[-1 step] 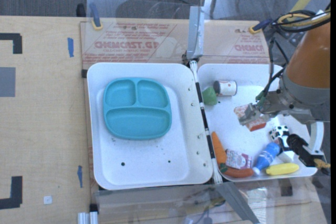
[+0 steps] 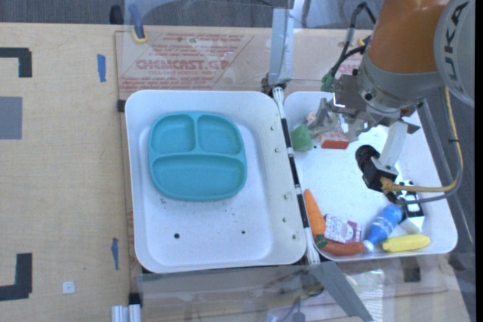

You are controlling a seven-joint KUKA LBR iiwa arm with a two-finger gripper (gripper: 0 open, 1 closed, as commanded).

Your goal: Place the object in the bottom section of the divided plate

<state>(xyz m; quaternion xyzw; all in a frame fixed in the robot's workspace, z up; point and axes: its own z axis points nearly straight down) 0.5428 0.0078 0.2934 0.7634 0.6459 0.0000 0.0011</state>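
Observation:
A teal divided plate (image 2: 198,156) lies in the left bin (image 2: 204,245); its two small sections are at the back and its one wide section (image 2: 200,177) is at the front, all bare. My gripper (image 2: 333,124) hangs over the back left of the right bin (image 2: 343,185), low above a green object (image 2: 300,137) and a small red piece (image 2: 336,145). The wrist and cables hide how the gripper stands. Nothing shows as held.
Along the right bin's front lie an orange carrot (image 2: 315,213), a pink and white packet (image 2: 343,228), a red item (image 2: 341,248), a blue bottle (image 2: 383,224) and a yellow banana (image 2: 406,242). A black part (image 2: 369,165) hangs by the arm. A ridge (image 2: 290,170) divides the bins.

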